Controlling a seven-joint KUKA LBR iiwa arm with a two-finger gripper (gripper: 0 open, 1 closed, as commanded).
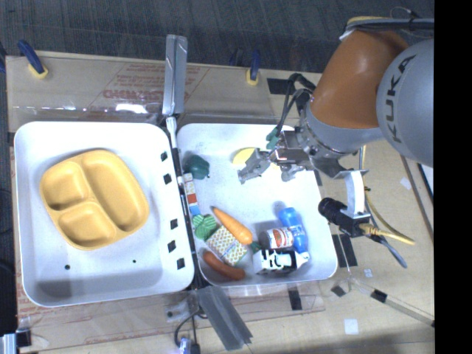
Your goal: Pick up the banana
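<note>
fingers beside banana (right bin)

A pale wooden desk with printed cardboard clamped along its back edge stands before dark carpeted floor.

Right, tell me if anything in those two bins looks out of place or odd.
Nothing looks spilled or broken. The yellow tray sits alone and slightly askew in the left bin. The right bin holds a jumble: carrot, sausage, can, bottle. The banana lies apart, beside the gripper.
</note>
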